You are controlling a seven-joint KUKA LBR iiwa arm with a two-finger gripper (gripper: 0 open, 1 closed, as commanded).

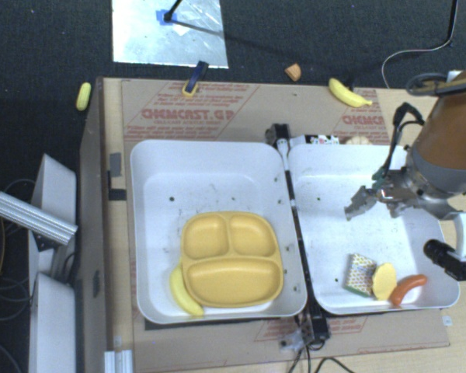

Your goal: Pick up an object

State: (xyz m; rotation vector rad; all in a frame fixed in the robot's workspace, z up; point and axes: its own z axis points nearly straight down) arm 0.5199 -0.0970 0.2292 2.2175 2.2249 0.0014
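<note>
Two bins: you've got them side by side on the bench, left bin (151,169) and right bin (326,173).
Left bin contents: yellow divided plate (231,256) in the near half; yellow banana (184,292) tucked against the plate's near-left edge.
Right bin contents: patterned block (360,273), yellow round piece (384,280) and orange-red sausage shape (408,288), clustered in the near-right corner, touching or nearly so.
Gripper: your gripper (366,202) sits above the right bin's middle, fingers spread, nothing between them.
Pick candidates: the corner cluster lies near the gripper, apart from it.
Outside bins: a second banana (348,93) on the cardboard behind the right bin.
</note>
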